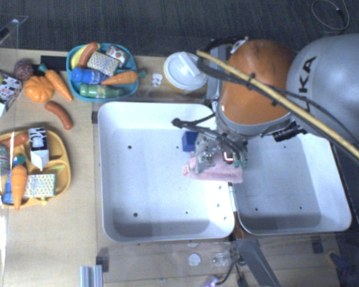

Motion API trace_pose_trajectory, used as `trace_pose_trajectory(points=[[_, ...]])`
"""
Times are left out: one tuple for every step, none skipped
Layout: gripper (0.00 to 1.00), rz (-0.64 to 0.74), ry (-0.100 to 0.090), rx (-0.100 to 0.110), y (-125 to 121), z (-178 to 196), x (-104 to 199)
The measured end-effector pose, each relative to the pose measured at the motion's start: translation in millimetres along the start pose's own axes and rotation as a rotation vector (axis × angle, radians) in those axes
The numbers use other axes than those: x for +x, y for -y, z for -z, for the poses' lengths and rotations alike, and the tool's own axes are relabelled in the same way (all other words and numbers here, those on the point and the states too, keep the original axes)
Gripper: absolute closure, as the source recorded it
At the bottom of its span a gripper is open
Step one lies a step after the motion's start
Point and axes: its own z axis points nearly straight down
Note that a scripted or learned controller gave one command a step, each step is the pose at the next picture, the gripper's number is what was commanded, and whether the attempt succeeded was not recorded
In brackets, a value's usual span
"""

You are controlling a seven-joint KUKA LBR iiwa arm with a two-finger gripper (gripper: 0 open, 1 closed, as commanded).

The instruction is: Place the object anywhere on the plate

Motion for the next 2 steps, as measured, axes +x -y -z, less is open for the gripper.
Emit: trace_pose_trajectory(points=[[1.0, 0.005, 0.0, -0.001, -41.2, 7.7, 29.4], [0.0, 0.005, 0.0, -0.001, -41.1, 7.8, 29.2]])
